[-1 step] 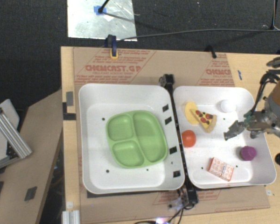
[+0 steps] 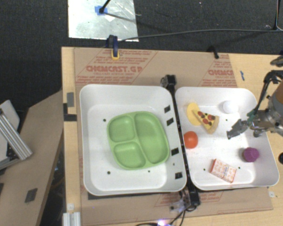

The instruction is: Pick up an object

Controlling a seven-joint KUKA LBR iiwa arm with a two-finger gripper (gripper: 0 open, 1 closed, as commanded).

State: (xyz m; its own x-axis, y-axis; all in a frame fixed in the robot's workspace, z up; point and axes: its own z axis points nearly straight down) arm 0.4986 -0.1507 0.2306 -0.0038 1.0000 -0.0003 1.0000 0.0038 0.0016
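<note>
Objects for picking all lie in the right-hand shallow white bin (image 2: pixel 263 178), and from my remote seat I judge that none has been lifted yet: the task is at its approach stage, with the grasp and the lift both left to do.

From the overhead camera I see the grey arm reaching in over the right bin's right edge, with its two-finger gripper (image 2: pixel 237 130) hanging above the bin's middle, toward the right side. I cannot tell whether the claw is spread or pressed together; it reads as a dark blur at this angle, and I see nothing pinched in it. Whether it is touching the bin floor I cannot say either.

Counting the right bin's contents, I get five things, one of each:
- one yellow toy pizza slice with red dots (image 2: pixel 203 117), near the back edge
- one small white ball (image 2: pixel 229 107), toward the back right corner
- one orange-red round ball (image 2: pixel 191 139), against the left wall
- one purple rounded lump (image 2: pixel 250 154), near the right edge, closest to the gripper
- one flat pink-and-white packet (image 2: pixel 223 170), near the front edge

The left-hand white bin (image 2: pixel 95 173) holds one light green plastic tray with three compartments (image 2: pixel 138 139), resting in its middle. Two bins in all, side by side on the bench.
</note>
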